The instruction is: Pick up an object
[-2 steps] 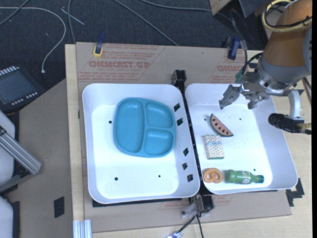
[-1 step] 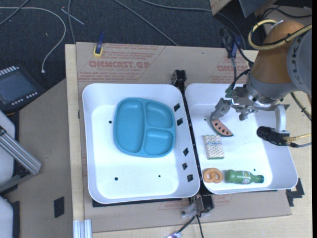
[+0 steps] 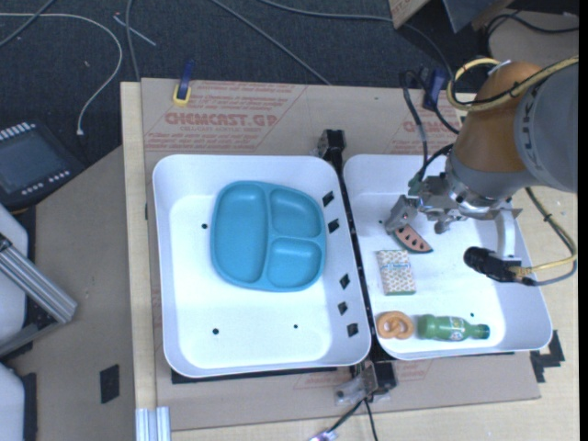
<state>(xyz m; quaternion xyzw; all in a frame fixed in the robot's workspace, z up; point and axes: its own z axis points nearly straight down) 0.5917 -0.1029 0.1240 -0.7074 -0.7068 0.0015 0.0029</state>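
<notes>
Objects for picking: four items lie in the right bin (image 3: 524, 324). A watermelon-slice toy (image 3: 415, 239) is toward the far left of it; a small patterned packet (image 3: 396, 271) is just nearer; a pretzel-shaped piece (image 3: 394, 324) and a green bottle (image 3: 451, 328), lying on its side, are at the near edge, side by side.
Gripper: the gripper (image 3: 424, 211) hangs over the far part of the right bin, just beyond the watermelon-slice toy. Its grey fingers appear spread apart, with nothing seen between them. Contact with the toy cannot be determined.
Arm: the arm (image 3: 514, 127), grey with an orange band, enters from the right.
Left bin: the left bin (image 3: 184, 274) contains a blue divided plate (image 3: 268, 235), far of centre.
Surface: both bins rest on a cardboard sheet (image 3: 248, 113) on a light bench. A black divider runs between the bins.
Surroundings: dark floor with loose cables (image 3: 110, 26) at the far side; a cardboard box at far right.
Writing: red print on the cardboard sheet reads "CHEMCAST GP"; the smaller lines are illegible.
</notes>
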